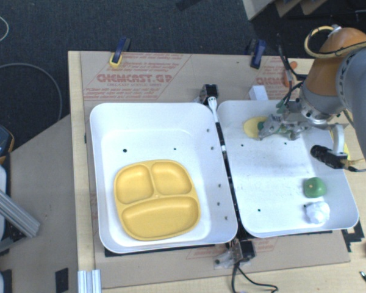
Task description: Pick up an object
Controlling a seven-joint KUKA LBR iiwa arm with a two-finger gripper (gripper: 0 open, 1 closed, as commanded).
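Two bins (104, 121) — gripper (269, 129) perhaps touching yellow object (252, 127).

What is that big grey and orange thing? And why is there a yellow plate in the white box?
That is a robot arm reaching in from the right. One camera looks down on it from above. At its tip is a gripper, like two fingers for grabbing. It is low over the right bin, right beside a small yellow object. I cannot tell if it has grabbed it. That bin also holds a green ball and a white crumpled thing. The yellow divided plate lies alone in the left bin.
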